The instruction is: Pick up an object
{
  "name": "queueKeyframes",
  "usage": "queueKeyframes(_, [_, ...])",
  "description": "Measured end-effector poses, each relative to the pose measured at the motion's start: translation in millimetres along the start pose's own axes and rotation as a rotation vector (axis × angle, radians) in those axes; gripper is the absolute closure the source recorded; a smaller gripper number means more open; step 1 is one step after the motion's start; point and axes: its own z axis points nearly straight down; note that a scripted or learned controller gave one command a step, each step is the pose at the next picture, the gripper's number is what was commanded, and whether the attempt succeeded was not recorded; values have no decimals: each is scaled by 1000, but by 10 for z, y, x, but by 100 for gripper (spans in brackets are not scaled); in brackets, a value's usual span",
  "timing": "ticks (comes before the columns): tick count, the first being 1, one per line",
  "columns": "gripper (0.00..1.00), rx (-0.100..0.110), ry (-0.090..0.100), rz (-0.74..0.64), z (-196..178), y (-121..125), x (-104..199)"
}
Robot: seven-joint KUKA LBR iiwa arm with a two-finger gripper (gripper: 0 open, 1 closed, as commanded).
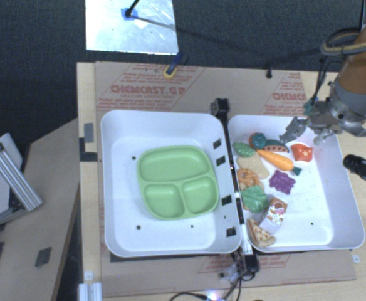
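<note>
The right bin [333,224] holds several toy foods along its left side. They include an orange carrot [277,160], a red piece [302,152], purple grapes [283,182], a green leafy piece [255,197], a pretzel [247,177], a small carton [275,213] and a pizza slice [260,234]. My gripper [307,133] hangs open over the bin's far part, just above the red piece and the carrot's thick end. Nothing is between its fingers.
In the left bin [117,137] lies a green divided tray [173,182]. A black hinge strip [230,174] runs between the bins. The right half of the right bin is bare white floor. A shiny sheet [133,17] lies beyond the bench.
</note>
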Motion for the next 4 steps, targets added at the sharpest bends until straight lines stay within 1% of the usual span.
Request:
queueKeyframes(1, [0, -12, -2, -2, -62, 22, 2])
queueKeyframes(2, [0, -9, -1, 0, 354, 2, -15])
queueKeyframes(3, [0, -7, -1, 1, 965, 17, -70])
queueKeyframes(4, [0, -9, -1, 0, 1482, 25, -67])
